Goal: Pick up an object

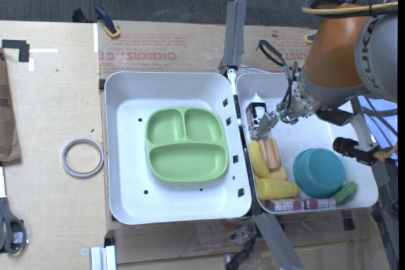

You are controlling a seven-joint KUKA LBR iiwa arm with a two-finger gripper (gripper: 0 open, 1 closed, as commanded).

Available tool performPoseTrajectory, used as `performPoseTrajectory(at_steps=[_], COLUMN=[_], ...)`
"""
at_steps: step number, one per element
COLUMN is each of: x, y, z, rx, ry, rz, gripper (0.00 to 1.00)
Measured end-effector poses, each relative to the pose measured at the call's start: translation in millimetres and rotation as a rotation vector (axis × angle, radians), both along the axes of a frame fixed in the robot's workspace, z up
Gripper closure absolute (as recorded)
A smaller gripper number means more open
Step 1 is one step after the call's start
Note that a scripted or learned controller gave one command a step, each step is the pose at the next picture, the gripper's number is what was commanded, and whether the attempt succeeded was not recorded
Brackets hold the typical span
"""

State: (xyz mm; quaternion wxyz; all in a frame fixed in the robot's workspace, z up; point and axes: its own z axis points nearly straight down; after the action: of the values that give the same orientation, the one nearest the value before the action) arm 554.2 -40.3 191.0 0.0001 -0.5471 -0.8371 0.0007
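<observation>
Over right bin (354, 202), gripper (264, 127) angled down-left near divider; cannot tell finger state. Nothing seen held. Just below tip: hot dog (270, 153), banana (257, 160), yellow block (276, 188). Teal bowl (318, 172) near, right. Green divided plate (186, 144) in left bin (120, 136).

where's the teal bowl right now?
The teal bowl sits upside down in the right bin, toward its front right corner, beside the yellow toys and below the gripper.
</observation>
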Motion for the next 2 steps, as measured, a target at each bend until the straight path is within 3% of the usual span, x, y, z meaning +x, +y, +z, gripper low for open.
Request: performPoseTrajectory(at_steps=[1,2], x=[-36.8,-56.5], y=[-0.6,23.4], z=[0.0,0.0], rx=[0.000,0.001], ry=[0.001,0.001], rz=[0.083,0.141], gripper=[0.00,0.00])
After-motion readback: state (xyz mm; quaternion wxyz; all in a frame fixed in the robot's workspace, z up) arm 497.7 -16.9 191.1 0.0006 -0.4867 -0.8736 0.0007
